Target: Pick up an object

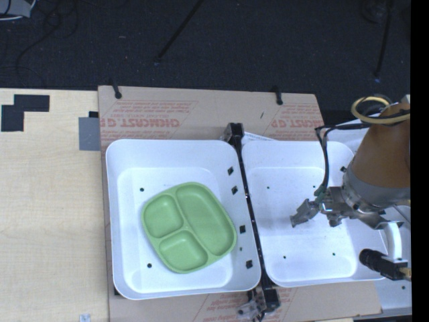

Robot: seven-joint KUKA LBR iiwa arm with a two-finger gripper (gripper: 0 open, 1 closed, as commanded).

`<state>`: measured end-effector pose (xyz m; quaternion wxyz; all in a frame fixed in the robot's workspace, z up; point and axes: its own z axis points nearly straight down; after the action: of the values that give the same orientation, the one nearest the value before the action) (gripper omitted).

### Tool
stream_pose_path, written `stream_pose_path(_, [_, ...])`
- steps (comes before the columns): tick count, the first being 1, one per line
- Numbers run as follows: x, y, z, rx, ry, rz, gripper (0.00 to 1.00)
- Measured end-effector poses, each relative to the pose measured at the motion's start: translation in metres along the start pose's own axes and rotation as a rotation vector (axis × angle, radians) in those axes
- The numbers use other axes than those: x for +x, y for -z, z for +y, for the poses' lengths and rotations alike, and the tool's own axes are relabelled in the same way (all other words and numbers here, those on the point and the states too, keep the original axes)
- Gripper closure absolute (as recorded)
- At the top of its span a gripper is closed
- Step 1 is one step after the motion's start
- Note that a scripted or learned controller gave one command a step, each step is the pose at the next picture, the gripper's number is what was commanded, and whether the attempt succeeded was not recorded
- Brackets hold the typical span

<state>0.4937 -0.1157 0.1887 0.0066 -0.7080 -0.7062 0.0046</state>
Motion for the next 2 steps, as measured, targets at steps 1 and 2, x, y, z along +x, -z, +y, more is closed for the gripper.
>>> stream_pose_path(1, [0.0, 0.006, 0.003, -0.011, 0.002, -0.001, 0.0])
stream_pose_path(2, [-0.005, -0.054, -0.005, -0.006, 0.001, 0.0, 0.0])
